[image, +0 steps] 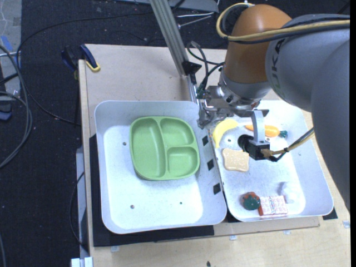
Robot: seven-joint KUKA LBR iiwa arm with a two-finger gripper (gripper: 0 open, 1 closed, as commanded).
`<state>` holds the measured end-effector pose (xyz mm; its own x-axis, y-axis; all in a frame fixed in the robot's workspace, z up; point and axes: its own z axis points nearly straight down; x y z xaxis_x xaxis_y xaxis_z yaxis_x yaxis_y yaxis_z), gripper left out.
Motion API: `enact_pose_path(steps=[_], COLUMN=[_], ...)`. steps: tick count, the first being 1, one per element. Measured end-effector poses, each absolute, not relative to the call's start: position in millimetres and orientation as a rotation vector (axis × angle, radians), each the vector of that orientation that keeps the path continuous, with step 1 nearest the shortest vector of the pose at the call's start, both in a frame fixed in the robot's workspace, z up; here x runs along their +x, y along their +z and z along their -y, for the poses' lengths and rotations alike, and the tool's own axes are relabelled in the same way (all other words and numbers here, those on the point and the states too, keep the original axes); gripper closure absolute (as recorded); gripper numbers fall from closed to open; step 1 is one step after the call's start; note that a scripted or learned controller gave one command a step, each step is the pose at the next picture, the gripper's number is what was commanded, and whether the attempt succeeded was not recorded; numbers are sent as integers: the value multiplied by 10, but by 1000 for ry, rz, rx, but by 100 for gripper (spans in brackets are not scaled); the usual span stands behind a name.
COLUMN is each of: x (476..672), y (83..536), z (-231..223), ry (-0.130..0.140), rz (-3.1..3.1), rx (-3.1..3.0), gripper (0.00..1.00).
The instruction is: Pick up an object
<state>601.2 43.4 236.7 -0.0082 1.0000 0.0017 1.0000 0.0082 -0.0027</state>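
- The grey arm, with its orange band, reaches in from the right and ends over the upper left corner of the right bin
- The jaws hang at that corner, close to the wall the two bins share; their tips are lost among the metal parts, so I cannot tell whether they are spread or pressed together, and nothing can be seen between them
- The things to pick all lie in the right bin
- A yellow banana lies curved just below the jaws, nearest to them
- A slice of toast lies flat just below the banana, close to the bin's left wall
- An orange piece lies to the right of the banana, with a small teal bit just beside its right end
- A round green and red thing sits near the bin's lower edge, and a red and white box lies just beside it on the right
- A small pale thing lies above the box, too small to name
- The left bin holds a green divided plate, flat, with three compartments, in the bin's upper half
- Both bins rest side by side on the pale wooden surface
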Motion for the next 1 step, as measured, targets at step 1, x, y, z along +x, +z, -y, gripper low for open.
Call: enact_pose_path(steps=[1], x=[6060], y=[2382], z=[-944], ry=[-3], rz=[2230], rx=[-2213], gripper=[100])
